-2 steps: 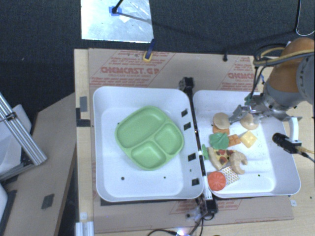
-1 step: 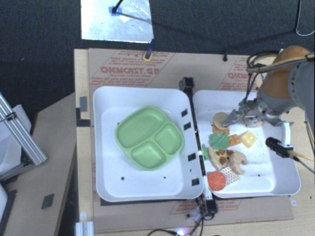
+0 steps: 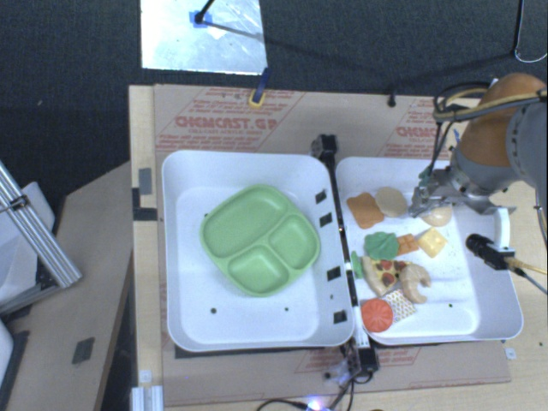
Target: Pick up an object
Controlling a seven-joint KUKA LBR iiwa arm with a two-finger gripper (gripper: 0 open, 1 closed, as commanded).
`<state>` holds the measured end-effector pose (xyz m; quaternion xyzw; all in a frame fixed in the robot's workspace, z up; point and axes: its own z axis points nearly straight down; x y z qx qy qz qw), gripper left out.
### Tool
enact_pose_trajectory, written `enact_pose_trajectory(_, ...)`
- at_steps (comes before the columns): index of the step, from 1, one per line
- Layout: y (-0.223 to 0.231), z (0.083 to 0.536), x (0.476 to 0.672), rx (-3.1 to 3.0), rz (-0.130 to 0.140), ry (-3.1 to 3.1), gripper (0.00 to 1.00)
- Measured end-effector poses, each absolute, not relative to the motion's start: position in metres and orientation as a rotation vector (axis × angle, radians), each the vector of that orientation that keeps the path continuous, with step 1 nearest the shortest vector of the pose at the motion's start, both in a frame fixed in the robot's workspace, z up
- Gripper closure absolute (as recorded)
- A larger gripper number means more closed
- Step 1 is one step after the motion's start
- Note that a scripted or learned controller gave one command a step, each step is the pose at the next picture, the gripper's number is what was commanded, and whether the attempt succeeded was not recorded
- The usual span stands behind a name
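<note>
Camera view looks down on the bench (image 3: 214, 110), where the grey arm's pincer (image 3: 425, 197) hangs low in the right white bin (image 3: 497, 306), its tip just beside a pale round cream-coloured piece (image 3: 437, 216); whether it touches or grips that piece cannot be told, nor how wide it stands. Near it lie a tan round biscuit-like disc (image 3: 392, 200), an orange toast-shaped slab (image 3: 365, 210), a green leafy piece (image 3: 382, 246), a yellow cube (image 3: 432, 242) and a red round tomato-like piece (image 3: 377, 315). The left white bin (image 3: 184, 315) holds a green three-compartment plastic plate (image 3: 260, 239).
</note>
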<state>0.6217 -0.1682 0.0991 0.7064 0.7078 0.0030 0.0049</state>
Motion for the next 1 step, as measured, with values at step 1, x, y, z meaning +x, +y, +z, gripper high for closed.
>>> enact_pose_trajectory(1,-0.1701,0.1383,0.6208,2.218,0.002,2.223,1.00)
